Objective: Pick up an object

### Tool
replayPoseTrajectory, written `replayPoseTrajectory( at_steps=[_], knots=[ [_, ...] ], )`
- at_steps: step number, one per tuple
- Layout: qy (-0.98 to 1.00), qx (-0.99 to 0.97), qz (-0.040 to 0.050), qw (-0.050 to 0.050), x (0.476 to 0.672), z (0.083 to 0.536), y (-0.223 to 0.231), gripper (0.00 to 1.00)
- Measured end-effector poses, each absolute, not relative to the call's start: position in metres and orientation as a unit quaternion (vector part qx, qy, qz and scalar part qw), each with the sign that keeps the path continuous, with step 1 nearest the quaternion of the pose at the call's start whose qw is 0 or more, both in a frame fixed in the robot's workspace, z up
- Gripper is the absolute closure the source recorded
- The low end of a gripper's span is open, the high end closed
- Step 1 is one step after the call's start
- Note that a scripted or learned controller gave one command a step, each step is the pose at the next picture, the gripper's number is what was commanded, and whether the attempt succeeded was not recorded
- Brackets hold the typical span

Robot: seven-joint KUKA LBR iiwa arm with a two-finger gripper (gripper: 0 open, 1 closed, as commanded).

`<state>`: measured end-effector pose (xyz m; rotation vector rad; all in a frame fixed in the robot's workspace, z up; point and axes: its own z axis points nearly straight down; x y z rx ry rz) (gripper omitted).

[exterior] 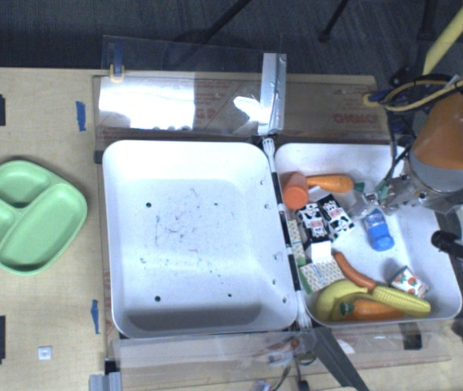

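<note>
The pile to pick from sits in the right bin [447, 255], crowded along its left wall and near edge. Nearest my claw [390, 192] is the small blue bottle [377, 230], lying just below and to the left of it, near but not between my fingers as far as I can see. Whether my claw is wide or narrow, I cannot tell; it is small and blurred against the bin's white floor at the far right of that bin.

Left of the bottle lies a black-and-white patterned object [326, 218], and above that an orange cup [295, 195] beside a carrot [329, 183]. Toward the near edge there is a yellow banana [335, 296], a corn cob [401, 300], a red sausage-like piece [352, 270] and a small red-and-white carton [410, 282], all bunched together and touching.

My arm [451, 141] comes in from the right, its orange band over the bin's far right corner.

The left bin [191, 235] adjoins the right one, its floor marked with faint scribbles. Further left on the wooden table [36, 316] rests a green divided plate [26, 217], well apart from both bins.
</note>
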<state>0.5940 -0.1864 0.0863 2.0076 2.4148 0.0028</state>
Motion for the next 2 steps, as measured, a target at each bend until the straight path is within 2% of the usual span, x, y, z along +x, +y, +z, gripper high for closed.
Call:
replayPoseTrajectory(
  at_steps=[1,2],
  knots=[
    [0.768,0.640,0.0024,0.003,0.596,0.098,-0.187,1.00],
    [0.754,0.657,0.0004,0.001,0.629,0.207,-0.166,1.00]
  ],
)
